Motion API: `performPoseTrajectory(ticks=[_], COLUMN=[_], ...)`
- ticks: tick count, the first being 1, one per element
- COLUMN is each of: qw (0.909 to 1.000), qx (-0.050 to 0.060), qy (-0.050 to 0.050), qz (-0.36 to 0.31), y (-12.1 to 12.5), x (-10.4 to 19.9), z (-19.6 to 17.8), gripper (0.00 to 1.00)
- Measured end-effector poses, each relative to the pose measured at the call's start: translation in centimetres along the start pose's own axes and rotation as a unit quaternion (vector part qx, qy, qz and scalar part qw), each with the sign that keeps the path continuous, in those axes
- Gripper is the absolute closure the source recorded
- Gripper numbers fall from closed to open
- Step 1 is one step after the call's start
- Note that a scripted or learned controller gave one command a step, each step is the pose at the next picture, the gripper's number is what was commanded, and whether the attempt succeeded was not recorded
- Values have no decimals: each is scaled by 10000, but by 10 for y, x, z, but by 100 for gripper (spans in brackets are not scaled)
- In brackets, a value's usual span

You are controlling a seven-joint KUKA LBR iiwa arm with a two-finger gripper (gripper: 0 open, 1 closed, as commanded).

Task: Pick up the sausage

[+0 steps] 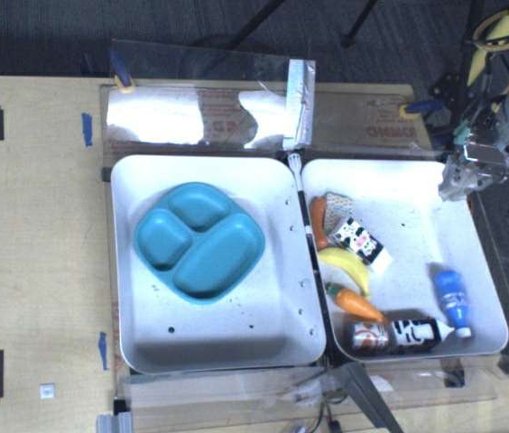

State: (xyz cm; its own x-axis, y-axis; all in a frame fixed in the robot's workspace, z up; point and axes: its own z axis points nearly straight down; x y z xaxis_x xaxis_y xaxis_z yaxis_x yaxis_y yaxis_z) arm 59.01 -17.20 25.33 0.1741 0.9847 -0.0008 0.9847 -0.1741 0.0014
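The sausage is a short reddish-brown link lying along the left wall of the right bin, just above the banana. My gripper hovers over the far right corner of that bin, well to the right of the sausage and apart from every object.
Beside the sausage are a cow-patterned carton, a yellow banana and an orange carrot. A dark bottle lies along the front wall, and a blue bottle sits at the right. The left bin holds a blue divided plate.
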Motion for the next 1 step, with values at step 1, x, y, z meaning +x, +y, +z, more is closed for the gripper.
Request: performPoseTrajectory(ticks=[1], qw=[9998], qx=[1], qy=[-1], qz=[192], y=[-46], x=[25], z=[-162], gripper=[100])
